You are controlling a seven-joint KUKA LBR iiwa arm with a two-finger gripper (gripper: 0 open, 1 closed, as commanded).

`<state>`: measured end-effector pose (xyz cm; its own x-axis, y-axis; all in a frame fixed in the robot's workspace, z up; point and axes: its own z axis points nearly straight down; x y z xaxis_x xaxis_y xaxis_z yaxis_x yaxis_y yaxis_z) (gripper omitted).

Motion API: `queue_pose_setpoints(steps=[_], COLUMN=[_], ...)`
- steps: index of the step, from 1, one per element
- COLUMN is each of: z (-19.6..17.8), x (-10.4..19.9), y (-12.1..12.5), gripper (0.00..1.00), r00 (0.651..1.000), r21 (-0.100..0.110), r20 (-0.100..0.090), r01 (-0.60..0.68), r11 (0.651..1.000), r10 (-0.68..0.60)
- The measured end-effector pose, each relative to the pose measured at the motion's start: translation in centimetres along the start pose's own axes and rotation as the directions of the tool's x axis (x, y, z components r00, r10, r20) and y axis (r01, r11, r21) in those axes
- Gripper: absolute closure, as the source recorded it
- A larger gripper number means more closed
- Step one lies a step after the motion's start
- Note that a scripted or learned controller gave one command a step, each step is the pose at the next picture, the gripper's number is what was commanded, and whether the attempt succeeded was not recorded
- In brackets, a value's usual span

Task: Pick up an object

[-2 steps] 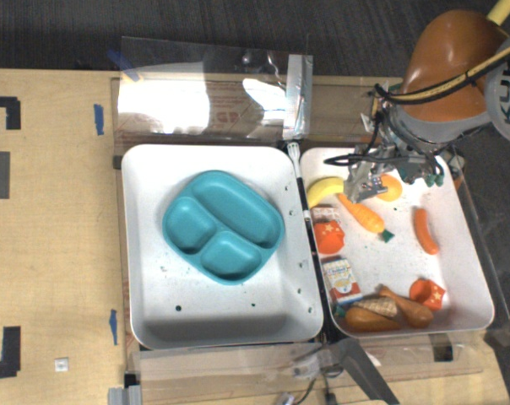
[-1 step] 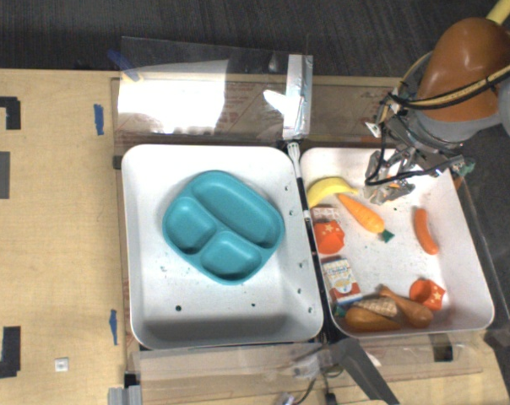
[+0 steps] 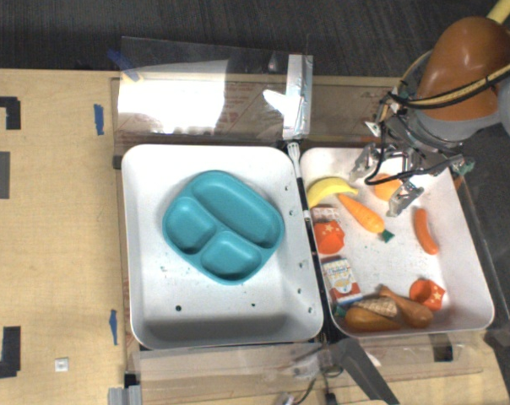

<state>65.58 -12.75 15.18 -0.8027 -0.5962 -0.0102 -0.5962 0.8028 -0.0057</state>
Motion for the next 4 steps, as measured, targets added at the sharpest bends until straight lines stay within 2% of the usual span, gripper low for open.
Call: queue_pose_setpoints(steps=[1, 2, 3, 4], z=[4.2, 6.3, 6.4, 6.2], x=[3.6, 3.4, 3.5, 11.5], y=[0.3, -0.8, -3.2, -0.4], gripper=[0.0, 0.0, 0.0, 0.0], r00=[0.997, 0.994, 0.999, 0.963], r21=[0.003, 0.001, 0.001, 0.002], r20=[0.002, 0.001, -0.001, -0.004], r01=[-0.073, -0.108, -0.052, -0.268], r11=[0.997, 0.994, 0.999, 0.963], r10=[0.073, 0.108, 0.052, 0.268])
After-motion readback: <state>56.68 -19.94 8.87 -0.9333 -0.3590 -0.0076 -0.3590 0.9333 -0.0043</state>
